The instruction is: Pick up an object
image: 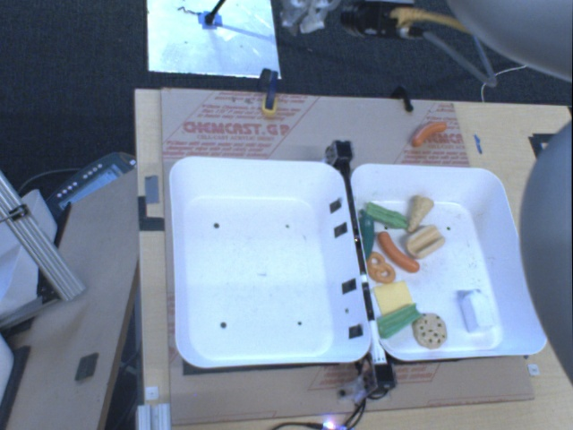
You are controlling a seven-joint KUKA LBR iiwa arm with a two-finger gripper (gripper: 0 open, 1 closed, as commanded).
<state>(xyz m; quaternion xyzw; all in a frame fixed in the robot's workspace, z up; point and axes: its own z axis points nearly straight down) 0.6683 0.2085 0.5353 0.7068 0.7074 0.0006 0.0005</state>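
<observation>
Camera view, entry: my gripper hung well behind the shallow white plastic right bin, its grip state untellable; round brown speckled toy cookie lay inside that bin, near its front rim.

Left side wide open, right side crowded near the divider

The left bin has a bare floor, so lots of room to come down. In the right bin the toy food bunches along the divider: green pod, sausage, pretzel, cheese square, cookie. A white block, I think, sits apart near the right wall.
</observation>
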